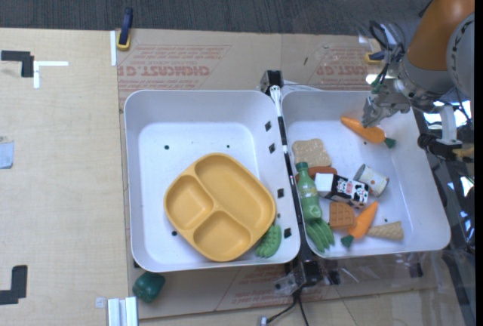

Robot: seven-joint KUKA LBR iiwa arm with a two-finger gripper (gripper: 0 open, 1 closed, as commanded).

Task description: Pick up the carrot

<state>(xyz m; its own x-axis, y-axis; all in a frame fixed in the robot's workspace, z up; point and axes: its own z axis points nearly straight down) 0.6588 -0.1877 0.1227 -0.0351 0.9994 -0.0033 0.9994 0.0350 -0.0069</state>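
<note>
An orange carrot (361, 130) with a green stub at its right end lies in the far part of the right bin (426, 200). My gripper (372, 116) comes in from the right and hangs right over the carrot's middle, its tip at the carrot's upper edge. Whether it touches the carrot is unclear. A second, smaller carrot (363, 219) with a green end lies near the front of the same bin, between a waffle (340, 216) and a cone (386, 230).
The right bin also holds a cracker (311, 151), a green bottle (307, 192), a small carton (348, 188), a can (373, 180) and green beans (321, 234). In the left bin (151, 128) sit a yellow divided plate (219, 205) and a green pickle (269, 241). A green pepper (149, 285) lies on the bench.
</note>
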